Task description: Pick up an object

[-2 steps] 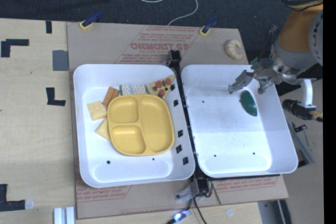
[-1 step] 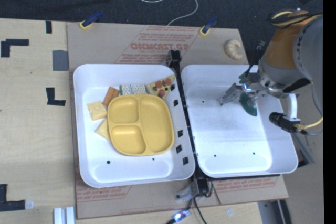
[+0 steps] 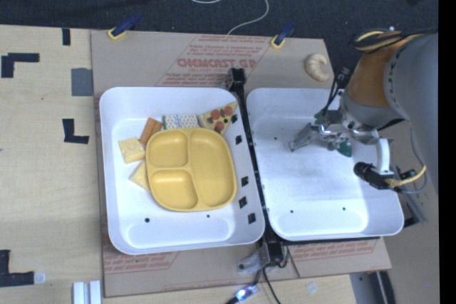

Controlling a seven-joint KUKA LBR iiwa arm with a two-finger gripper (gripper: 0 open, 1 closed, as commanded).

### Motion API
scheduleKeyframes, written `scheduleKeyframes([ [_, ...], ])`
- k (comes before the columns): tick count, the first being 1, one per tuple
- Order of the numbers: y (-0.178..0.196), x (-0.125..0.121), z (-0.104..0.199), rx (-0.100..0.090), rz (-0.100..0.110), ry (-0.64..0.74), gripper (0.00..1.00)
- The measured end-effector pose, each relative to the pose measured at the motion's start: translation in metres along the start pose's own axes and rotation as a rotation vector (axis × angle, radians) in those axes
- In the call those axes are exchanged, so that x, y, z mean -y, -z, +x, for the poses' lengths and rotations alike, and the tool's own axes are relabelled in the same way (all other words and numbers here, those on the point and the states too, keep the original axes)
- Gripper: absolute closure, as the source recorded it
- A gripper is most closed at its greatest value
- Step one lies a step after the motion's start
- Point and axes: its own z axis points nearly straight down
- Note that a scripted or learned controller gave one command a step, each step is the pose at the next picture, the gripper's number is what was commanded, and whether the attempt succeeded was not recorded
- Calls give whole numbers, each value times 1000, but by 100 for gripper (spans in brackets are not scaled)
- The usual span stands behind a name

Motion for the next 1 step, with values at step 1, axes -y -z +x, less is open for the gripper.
scheduleKeyframes([
  [1, 13, -1, 0, 1, -3, 1, 100],
])
